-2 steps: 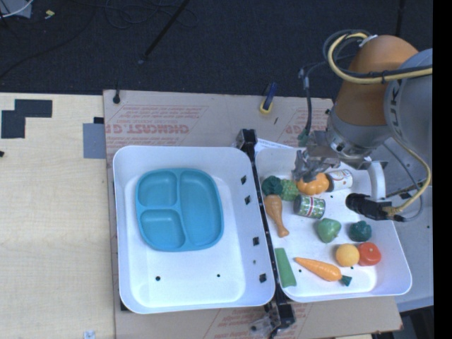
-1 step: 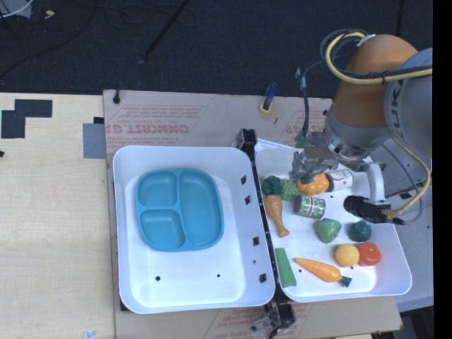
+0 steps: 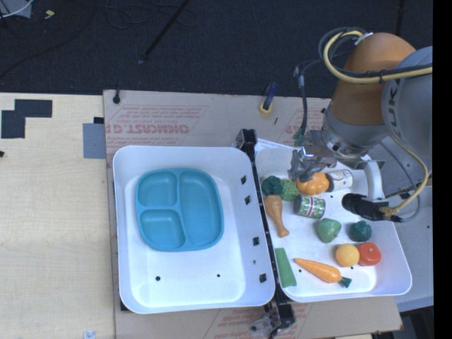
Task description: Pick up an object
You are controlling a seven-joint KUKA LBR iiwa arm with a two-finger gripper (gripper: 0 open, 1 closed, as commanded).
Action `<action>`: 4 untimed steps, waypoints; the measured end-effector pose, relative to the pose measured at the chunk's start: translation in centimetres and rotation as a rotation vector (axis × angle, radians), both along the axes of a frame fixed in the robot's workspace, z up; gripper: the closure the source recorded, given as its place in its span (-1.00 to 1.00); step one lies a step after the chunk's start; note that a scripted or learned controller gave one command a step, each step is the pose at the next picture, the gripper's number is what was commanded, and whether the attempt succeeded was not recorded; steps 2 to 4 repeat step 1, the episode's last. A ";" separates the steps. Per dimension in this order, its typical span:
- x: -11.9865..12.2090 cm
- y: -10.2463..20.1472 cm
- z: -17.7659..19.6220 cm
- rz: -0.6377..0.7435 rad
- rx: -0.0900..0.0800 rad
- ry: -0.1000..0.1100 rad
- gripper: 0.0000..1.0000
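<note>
Evidently the gripper [image 3: 305, 162] hung low in the right bin [image 3: 395, 277], just above an orange toy [image 3: 314, 184] beside the small can [image 3: 310, 206]; its opening could not be told. A straight descent would avoid nudging neighbours.

blue divided tray [image 3: 179, 209] in left bin [image 3: 131, 267], cardboard sheet [image 3: 162, 122] beneath

Bench and dark floor, seen from above

A pale wooden benchtop [image 3: 49, 217] bears a printed cardboard sheet [image 3: 176, 122] — beyond it, dark carpet [image 3: 176, 34] strewn with cables [image 3: 166, 16].
</note>
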State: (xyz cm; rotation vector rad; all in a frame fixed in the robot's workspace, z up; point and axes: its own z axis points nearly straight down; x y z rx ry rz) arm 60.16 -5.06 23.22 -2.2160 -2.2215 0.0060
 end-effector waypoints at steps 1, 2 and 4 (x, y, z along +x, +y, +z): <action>-0.7 -0.8 -1.6 -0.003 0.000 0.003 1.00; -0.7 -0.8 -1.6 -0.003 0.000 0.003 1.00; -0.7 -0.8 -1.6 -0.003 0.000 0.003 1.00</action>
